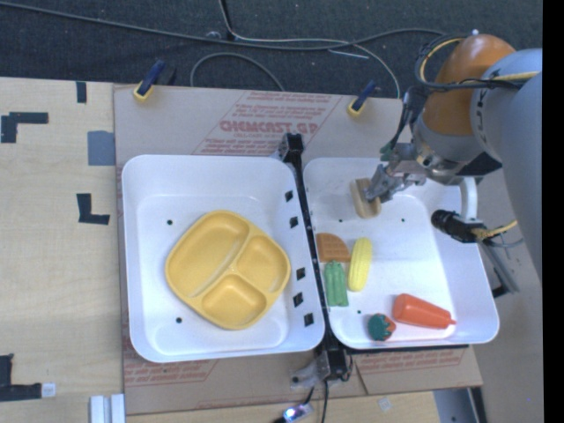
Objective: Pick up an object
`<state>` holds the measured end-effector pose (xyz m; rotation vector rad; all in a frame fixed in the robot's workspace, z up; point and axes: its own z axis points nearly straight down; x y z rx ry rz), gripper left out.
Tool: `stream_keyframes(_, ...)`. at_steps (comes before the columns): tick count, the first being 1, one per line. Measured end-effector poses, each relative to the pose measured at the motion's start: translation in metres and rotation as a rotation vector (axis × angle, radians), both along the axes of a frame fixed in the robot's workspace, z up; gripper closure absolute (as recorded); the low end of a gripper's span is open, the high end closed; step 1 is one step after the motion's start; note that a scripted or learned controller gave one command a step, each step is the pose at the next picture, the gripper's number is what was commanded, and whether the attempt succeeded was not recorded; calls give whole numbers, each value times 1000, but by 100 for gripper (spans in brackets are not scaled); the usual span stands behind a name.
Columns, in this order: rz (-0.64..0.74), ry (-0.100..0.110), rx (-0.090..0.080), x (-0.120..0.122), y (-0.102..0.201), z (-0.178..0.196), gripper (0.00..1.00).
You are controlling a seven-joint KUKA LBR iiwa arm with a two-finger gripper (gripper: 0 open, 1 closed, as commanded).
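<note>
While the claw sits low at the right bin's upper left, a tan block is pinched between its fingers.

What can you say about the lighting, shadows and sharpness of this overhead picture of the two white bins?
Camera view: lighting is even and diffuse, with no harsh glare on the right white plastic bin; the orange toy carrot and the yellow divided plastic plate cast only faint, soft shadows; the picture is slightly soft overall, and the grey two-finger gripper over the tan block is too blurred to make out fine detail.
</note>
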<state>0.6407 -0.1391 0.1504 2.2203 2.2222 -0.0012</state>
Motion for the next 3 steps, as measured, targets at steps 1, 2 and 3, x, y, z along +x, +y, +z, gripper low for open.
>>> stream_keyframes(1, 2, -1, 0, 6, 5, 58, 100)
stream_keyframes(2, 1, 1, 0, 7, 5, 96, 100)
stream_keyframes(3, 5, 6, 2, -18, 60, 96, 100)
